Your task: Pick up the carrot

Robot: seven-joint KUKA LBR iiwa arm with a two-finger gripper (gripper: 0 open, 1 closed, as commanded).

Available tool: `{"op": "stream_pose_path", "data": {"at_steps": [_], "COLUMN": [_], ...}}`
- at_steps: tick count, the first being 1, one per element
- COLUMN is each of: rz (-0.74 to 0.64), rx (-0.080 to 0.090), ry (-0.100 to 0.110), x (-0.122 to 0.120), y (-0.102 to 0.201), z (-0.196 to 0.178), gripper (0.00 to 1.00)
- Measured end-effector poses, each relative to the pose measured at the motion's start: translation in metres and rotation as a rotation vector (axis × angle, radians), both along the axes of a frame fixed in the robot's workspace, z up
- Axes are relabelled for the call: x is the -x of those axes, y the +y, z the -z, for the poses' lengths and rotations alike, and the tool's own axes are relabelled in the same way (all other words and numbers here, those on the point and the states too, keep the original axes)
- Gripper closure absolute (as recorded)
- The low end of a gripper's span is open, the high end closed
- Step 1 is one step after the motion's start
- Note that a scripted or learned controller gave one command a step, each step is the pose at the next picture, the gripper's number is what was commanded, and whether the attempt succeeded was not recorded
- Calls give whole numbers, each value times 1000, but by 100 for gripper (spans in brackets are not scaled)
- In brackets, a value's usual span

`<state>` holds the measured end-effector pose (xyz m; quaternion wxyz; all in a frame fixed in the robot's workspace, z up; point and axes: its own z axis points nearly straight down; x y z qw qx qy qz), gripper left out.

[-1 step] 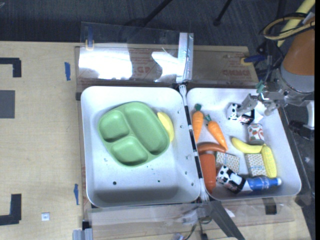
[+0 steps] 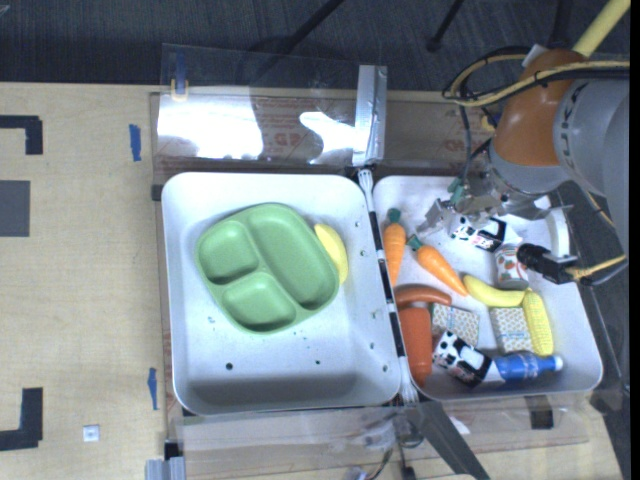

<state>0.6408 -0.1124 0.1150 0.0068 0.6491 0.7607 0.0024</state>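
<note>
Blue bottle (image 2: 522,368) hugs the near rim; carrot (image 2: 441,269) lies at seven o'clock of the open, empty gripper (image 2: 447,208).

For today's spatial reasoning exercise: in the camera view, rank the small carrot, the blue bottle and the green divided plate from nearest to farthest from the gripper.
1. Small carrot, right bin, just below-left of the gripper.
2. Blue bottle, right bin's bottom edge.
3. Green divided plate, in the left bin.

The arm (image 2: 590,133) runs off the right edge, its gripper (image 2: 452,211) is too small and cluttered to tell how the fingers stand, the yellow piece (image 2: 333,250) is partly tucked behind the green plate (image 2: 265,266), and the long orange-red item (image 2: 416,333) is partly covered by neighbours.
</note>
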Motion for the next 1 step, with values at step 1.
{"op": "stream_pose_path", "data": {"at_steps": [1], "rz": [-347], "rx": [-1], "ry": [9], "x": [-5], "y": [18], "z": [-29], "gripper": [0]}}
